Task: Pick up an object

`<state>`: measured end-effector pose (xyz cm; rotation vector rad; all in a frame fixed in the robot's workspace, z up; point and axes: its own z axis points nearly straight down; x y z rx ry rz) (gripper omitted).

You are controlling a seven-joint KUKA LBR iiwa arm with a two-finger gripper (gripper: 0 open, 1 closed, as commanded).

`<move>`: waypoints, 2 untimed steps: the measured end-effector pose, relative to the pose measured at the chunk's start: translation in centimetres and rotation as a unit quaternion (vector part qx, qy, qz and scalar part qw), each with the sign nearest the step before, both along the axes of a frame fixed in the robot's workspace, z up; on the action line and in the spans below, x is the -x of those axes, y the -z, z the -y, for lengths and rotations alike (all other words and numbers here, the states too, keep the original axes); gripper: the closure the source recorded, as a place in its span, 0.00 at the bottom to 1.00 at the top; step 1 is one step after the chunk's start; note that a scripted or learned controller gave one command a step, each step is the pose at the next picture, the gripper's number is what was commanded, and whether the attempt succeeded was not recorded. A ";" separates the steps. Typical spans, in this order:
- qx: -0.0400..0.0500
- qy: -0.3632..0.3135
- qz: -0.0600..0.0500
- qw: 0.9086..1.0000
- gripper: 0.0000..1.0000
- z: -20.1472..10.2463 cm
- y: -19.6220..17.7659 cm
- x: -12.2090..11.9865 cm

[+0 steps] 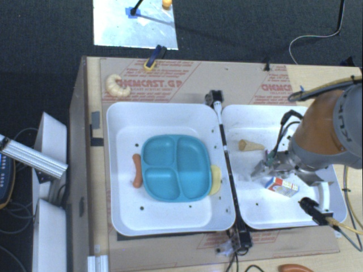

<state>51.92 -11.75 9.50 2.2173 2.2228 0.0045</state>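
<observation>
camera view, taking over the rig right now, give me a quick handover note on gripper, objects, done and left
Gripper: low in the right bin, beside the small carton; finger state can't be judged, nothing visibly held.
Right bin: the carton lies next to the gripper; the cone-shaped piece lies apart, toward the divider.
Left bin: blue divided plate, hot dog at its left edge, yellow item tucked at its right edge.
Done: arm is down among the objects.
Left: grasp and lift one; none is raised yet.

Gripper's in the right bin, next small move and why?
Probably a short shift toward the small carton: the gripper sits just to its left in the right bin, with nothing seen between its fingers. The cone lies farther off.
</observation>
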 end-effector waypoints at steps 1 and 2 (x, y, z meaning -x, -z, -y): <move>0.000 -0.001 0.001 1.000 1.00 0.0 -1.1 -0.1; 0.000 -0.001 0.001 1.000 0.00 0.0 -1.1 -0.1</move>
